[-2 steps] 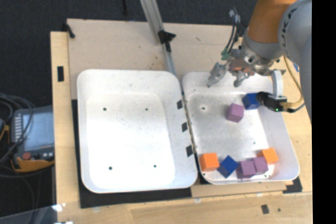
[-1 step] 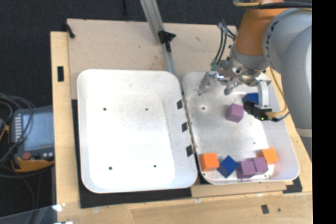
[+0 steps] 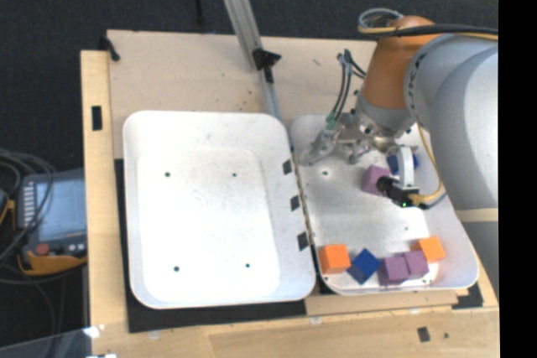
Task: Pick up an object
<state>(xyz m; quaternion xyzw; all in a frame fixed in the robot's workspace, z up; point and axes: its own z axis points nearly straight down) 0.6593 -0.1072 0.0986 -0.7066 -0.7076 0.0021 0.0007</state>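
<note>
Pincer [image 3: 323, 148] at 12 o'clock of right bin [image 3: 369, 214]; jaw state indiscernible. Nearest obj: purple block [image 3: 375, 179], at pincer's 4 o'clock, close.

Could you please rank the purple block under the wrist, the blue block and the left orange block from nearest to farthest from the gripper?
Measured from the gripper:
1. Purple block, just right of it, mid-bin.
2. Left orange block, by the bin's near edge.
3. Blue block, beside the orange one, slightly farther.

Even overhead light, soft focus, white bins slightly glaring.
</note>
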